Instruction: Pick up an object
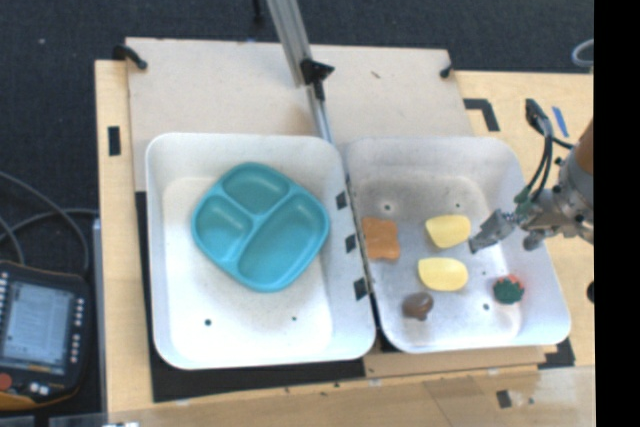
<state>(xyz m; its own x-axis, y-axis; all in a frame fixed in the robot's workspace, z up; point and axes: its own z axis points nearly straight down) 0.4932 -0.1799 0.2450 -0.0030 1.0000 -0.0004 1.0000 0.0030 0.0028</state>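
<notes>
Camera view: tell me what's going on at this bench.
A grey arm reaches in from the right, its pincer over the right bin beside the upper yellow piece. Nothing is visibly between its fingers. A second yellow piece, an orange block, a brown lump and a green item lie there too. The left bin holds a teal tray.

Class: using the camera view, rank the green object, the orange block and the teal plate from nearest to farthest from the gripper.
1. Green object, right bin, just below the gripper.
2. Orange block, right bin's left side.
3. Teal plate, left bin.
</notes>
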